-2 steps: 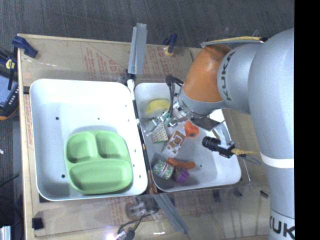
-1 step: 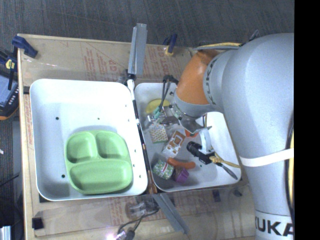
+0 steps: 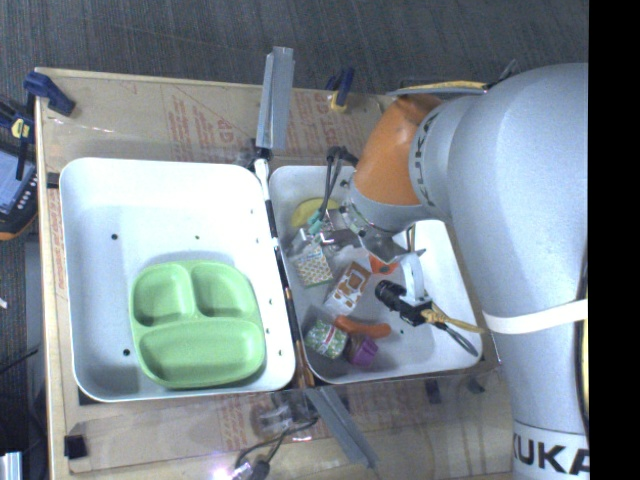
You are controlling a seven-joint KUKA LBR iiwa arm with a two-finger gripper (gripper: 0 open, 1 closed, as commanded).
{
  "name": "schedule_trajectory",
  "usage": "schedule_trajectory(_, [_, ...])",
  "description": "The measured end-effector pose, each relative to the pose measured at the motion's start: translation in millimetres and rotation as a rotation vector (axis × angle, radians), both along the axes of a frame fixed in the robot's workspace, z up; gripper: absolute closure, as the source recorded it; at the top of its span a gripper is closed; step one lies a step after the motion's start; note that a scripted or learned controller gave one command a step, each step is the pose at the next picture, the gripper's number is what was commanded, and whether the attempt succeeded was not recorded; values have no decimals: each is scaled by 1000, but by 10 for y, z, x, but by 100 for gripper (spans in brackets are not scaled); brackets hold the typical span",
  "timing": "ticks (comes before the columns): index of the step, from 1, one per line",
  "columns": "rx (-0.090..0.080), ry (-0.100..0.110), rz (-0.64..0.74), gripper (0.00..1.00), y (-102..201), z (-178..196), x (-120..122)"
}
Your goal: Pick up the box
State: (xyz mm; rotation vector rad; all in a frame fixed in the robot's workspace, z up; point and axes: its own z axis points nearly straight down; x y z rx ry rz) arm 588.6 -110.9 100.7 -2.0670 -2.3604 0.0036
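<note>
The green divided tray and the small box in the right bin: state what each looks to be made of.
Green divided tray: likely molded plastic, going by its uniform light green colour, rounded compartment edges and soft matte sheen. Small box: probably printed cardboard, judging by its flat faces, straight edges and orange and white print, though it is too small to be sure. It lies among other items in the right bin.

A wooden bench (image 3: 150, 118) stands on dark grey carpet (image 3: 150, 18).
</note>
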Motion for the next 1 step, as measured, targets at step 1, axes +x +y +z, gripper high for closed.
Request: schedule_trajectory(1, [0,-3,202,100,534,1021,74])
